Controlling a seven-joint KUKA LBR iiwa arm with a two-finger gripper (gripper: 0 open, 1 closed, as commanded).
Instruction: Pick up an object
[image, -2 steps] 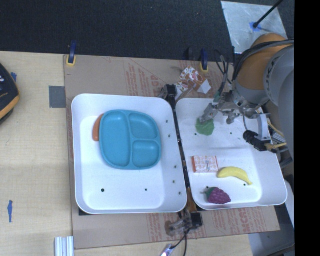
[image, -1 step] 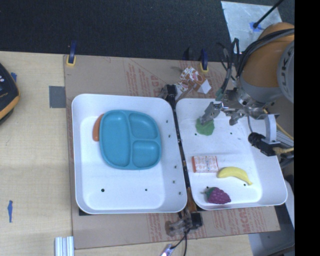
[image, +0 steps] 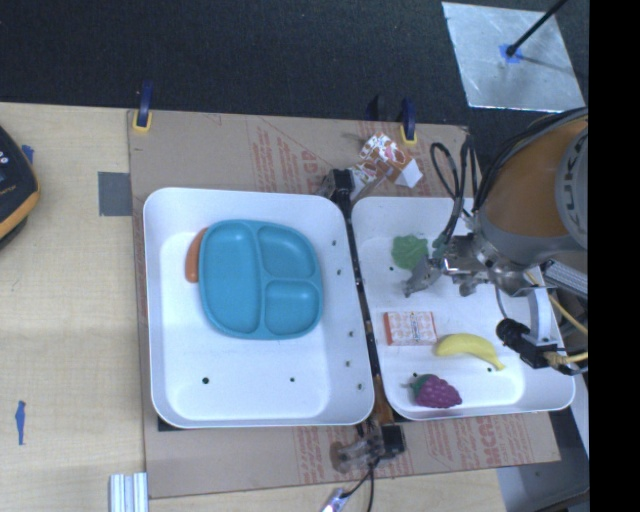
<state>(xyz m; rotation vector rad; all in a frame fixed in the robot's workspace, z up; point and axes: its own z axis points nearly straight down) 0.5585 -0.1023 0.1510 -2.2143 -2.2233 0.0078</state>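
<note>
Green and lumpy, a broccoli-like toy (image: 408, 250) lies at the far end of the right bin (image: 520, 400), just beside the gripper (image: 425, 280). Whether the gripper is spread or pinched cannot be told; a yellow banana (image: 468, 347) and purple grapes (image: 435, 391) lie nearer.

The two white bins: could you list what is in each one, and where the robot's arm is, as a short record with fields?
left bin: blue divided plate, lying flat; an orange thing sticks out from under the plate's left edge
right bin: green leafy toy, small red-and-white packet, banana, purple grapes
arm: over the right bin's upper right part
gripper: low, just below the green leafy toy; nothing seen held
outside bins: crumpled wrapper on the cardboard above the right bin
</note>
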